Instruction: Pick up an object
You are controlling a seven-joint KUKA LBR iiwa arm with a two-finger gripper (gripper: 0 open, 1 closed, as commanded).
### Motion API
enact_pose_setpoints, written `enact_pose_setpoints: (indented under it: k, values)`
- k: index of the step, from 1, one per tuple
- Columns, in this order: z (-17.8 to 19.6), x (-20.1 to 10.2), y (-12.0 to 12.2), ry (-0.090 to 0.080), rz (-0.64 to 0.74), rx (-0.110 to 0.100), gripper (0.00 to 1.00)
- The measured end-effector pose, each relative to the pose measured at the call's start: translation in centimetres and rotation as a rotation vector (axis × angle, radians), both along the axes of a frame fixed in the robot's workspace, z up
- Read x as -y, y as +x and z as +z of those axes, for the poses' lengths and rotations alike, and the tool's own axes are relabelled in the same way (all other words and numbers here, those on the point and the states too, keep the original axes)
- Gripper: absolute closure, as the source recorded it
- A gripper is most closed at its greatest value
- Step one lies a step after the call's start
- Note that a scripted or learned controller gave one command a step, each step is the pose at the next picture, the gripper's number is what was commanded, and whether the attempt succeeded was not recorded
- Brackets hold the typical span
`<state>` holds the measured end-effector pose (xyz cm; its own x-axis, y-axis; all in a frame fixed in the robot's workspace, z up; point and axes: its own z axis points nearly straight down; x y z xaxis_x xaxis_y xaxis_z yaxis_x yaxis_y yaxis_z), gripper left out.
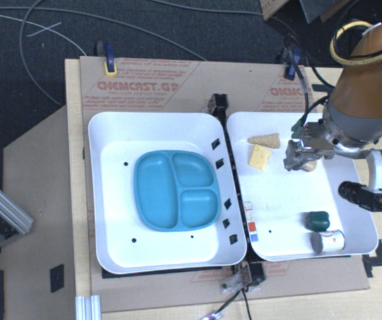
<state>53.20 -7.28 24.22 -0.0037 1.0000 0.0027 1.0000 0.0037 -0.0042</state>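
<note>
Glossy blue plastic plate [176,190] lies in a smooth white plastic bin [104,179] on matt cardboard [144,82].

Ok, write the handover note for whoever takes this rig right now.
Hand: low over the right bin, upper part, beside a yellow wedge block and a tan piece; grip state unclear.
Other things there: a dark green object and a white cylinder at the near right corner.
Left bin: a blue divided plate.
Done: nothing seen lifted.
Left: grasp and lift one object.
</note>
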Motion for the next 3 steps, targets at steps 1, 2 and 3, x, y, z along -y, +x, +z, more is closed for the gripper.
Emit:
enact_pose_setpoints:
  k: [1, 2, 3]
  values:
    - [0.5, -4.7, -1.5, 0.001, 0.002, 0.001, 1.0]
    - [-0.6, -10.7, -2.4, 0.001, 0.003, 0.0, 1.0]
    - [-0.8, -15.7, -5.3, 0.0, 0.002, -0.001, 1.0]
